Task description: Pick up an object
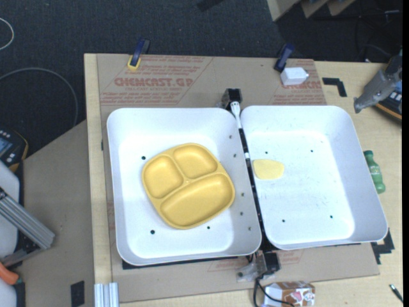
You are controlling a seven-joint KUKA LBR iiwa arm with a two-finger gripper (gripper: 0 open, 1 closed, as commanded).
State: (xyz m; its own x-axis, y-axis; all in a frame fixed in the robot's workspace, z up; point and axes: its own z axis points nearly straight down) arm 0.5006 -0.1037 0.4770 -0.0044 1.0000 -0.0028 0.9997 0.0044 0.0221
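The gripper is seen at the right edge of the frame, well outside both bins; its state cannot be told. A yellow divided tray lies flat in the left bin, and a small yellow piece lies at the right bin's left side, each apart from the walls, presumably for access from above.

Bright, even overhead light washes the two white bins almost to glare, shadows stay soft, and the frame's dark upper left loses detail.

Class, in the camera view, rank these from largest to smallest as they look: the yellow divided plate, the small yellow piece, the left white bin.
1. left white bin
2. yellow divided plate
3. small yellow piece
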